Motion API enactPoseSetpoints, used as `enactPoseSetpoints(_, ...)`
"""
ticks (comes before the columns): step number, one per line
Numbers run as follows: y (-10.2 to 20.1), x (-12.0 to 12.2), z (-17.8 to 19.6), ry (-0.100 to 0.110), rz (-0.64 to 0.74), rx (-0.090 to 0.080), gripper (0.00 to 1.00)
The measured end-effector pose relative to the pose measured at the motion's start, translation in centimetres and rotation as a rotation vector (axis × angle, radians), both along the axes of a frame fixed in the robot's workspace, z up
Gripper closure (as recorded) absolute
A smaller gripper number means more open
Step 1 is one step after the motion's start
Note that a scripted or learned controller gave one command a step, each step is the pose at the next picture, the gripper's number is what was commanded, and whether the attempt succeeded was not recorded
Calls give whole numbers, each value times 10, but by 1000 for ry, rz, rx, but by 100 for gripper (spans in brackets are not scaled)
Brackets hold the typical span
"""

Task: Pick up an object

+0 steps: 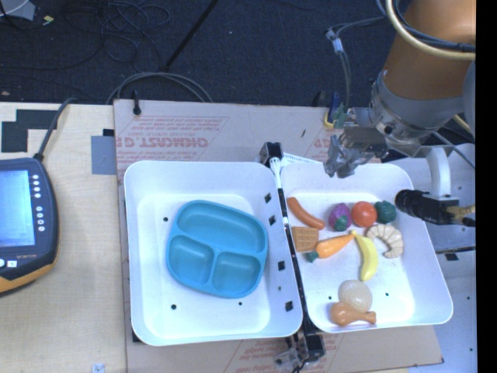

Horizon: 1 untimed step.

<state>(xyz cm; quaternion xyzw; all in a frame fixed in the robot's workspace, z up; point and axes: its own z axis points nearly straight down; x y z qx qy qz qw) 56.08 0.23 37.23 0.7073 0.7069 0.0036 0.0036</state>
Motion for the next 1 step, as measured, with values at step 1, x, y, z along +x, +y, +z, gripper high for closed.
enactPoseSetpoints(1,72,-35,70,9,5,0,100)
